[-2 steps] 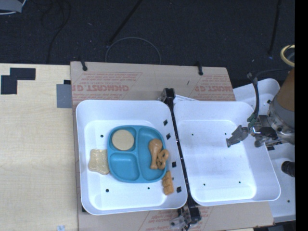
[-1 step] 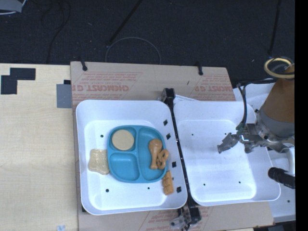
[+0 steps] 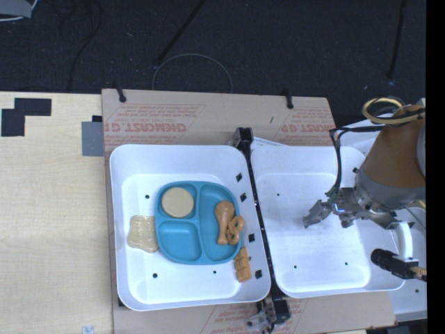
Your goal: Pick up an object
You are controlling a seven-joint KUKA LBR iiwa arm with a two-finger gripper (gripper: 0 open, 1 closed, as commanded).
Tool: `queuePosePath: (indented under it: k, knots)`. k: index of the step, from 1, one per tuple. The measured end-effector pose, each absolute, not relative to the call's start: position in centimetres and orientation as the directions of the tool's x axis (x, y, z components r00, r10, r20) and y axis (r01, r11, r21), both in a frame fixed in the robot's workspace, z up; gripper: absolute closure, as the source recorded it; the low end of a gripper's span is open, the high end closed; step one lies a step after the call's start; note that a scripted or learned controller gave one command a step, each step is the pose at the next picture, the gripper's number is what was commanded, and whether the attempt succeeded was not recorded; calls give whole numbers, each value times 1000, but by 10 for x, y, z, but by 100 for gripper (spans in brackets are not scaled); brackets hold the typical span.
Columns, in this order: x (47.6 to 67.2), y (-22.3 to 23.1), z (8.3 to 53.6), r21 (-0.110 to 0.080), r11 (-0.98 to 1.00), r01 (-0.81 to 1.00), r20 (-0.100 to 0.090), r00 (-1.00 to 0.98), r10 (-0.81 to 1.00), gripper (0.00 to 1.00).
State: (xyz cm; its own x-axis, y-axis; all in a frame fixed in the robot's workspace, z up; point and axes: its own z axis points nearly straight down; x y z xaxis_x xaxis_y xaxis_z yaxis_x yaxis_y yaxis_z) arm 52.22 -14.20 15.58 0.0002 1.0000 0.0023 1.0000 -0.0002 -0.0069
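Camera view puts the gripper (image 3: 314,216) low over the right bin (image 3: 320,284), fingers slightly parted with nothing between them. Food pieces sit on the blue tray (image 3: 182,245) in the left bin (image 3: 132,186), well apart from it

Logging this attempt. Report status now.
Tool over right bin, nothing between fingers. Food pieces on blue tray in left bin, untouched. Divider between.

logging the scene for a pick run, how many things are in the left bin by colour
blue: 1, divided plate
tan or brown: 4, round cookie, pretzel-like piece, flat pale piece beside the plate, small brown piece by the plate's lower right
total: 5
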Motion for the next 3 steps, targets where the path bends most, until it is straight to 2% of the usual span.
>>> queuePosePath:
  k: [1,2,3]
  knots:
    - [514,-139,94,-10,-1,1000,3,1,1000,0]
    - [515,-141,107,-6,-7,1000,2,7,1000,100]
    - [512,-141,169,2,1,1000,0,-1,1000,100]
